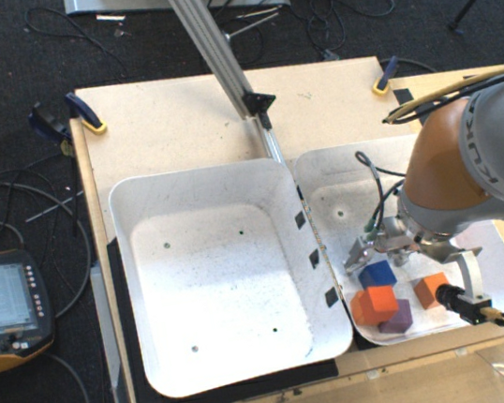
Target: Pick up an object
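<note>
Presently your gripper (380,247) hangs over the blue block (377,275) in the right bin (327,195); finger state cannot be told. Block appears rigid and light: take it across opposite flat faces.

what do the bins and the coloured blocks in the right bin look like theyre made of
Bins: likely thin moulded plastic, white with a slight sheen, rounded corners and soft rims. Orange block, blue block, purple block: matte, flat solid colour, crisp edges; foam or painted wood, hard to tell.
</note>
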Robot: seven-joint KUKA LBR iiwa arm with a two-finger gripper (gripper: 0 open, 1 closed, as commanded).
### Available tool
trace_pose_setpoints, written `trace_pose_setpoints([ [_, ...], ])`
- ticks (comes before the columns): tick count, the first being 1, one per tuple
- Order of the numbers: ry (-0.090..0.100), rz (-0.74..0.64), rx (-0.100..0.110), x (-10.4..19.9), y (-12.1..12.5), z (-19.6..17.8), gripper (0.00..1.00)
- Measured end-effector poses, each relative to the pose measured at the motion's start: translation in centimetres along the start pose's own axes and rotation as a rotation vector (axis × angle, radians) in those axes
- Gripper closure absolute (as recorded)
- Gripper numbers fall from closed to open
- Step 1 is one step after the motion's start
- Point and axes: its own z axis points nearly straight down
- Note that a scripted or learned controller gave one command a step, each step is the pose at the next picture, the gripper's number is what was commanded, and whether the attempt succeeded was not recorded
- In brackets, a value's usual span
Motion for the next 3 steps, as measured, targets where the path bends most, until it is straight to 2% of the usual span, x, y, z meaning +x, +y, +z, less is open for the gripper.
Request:
trace_pose_setpoints([
  [1, 0.0, 0.003, -0.002, 0.0, -2.2, 0.0, 0.0],
  [2, 0.0, 0.003, -0.004, 0.0, -2.1, -1.0, 1.0],
  [3, 0.004, -0.01, -0.009, 9.7, 4.6, -10.3, 1.0],
])
